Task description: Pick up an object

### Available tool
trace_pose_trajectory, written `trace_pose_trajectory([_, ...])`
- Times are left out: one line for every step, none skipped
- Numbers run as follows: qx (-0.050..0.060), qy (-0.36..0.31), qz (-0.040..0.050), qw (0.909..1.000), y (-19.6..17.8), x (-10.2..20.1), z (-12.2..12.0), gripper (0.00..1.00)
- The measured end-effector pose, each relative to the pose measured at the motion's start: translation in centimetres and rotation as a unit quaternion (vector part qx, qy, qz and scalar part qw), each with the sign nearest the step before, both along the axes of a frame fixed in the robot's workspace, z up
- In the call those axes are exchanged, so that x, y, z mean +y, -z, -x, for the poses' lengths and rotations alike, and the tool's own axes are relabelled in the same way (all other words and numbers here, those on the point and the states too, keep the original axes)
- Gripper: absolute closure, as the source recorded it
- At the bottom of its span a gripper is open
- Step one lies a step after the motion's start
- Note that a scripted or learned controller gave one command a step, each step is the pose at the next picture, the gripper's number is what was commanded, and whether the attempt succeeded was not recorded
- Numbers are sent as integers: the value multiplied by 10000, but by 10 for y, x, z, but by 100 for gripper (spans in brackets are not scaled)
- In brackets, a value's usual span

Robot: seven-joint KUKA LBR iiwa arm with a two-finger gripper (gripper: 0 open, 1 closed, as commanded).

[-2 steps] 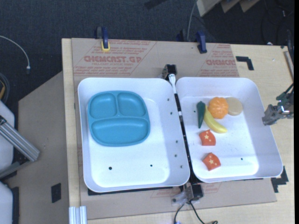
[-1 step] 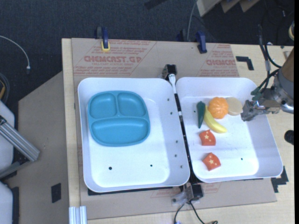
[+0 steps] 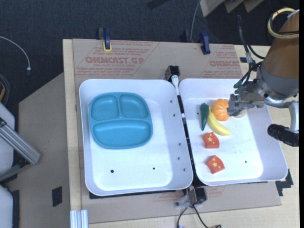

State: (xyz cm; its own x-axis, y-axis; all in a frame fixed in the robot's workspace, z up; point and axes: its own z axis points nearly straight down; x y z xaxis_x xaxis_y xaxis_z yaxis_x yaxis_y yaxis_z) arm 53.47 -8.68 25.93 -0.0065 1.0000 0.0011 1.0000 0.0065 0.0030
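From my seat I see the arm (image 3: pixel 280 61) reaching in at the upper right of the frame, its tool (image 3: pixel 240 106) low over the right bin (image 3: pixel 266 172), just beside the right edge of the orange fruit (image 3: pixel 220 109). I cannot tell how the tool is set; the view is too blurred there, and nothing I can make out sits in it. The orange fruit lies in the upper middle part of the right bin, touching the yellow banana (image 3: pixel 218 125) that slants down and to the right beneath it. A dark green pepper (image 3: pixel 204 115) lies just left of those two, close to the bin's left wall. Below them are two red strawberry-like pieces, one (image 3: pixel 211 140) near the banana's lower end and another (image 3: pixel 215 164) further toward the bottom of the frame. The left bin (image 3: pixel 142 170) holds a blue divided plate (image 3: pixel 121 120) in its upper left part. Both bins rest on the bench (image 3: pixel 142 56), on a brown board with red lettering.
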Motion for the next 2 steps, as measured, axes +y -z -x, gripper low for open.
trace_pose_trajectory([3,7,5,10000,11,39,-21,100])
trace_pose_trajectory([-5,3,1,10000,8,85,-51,100])
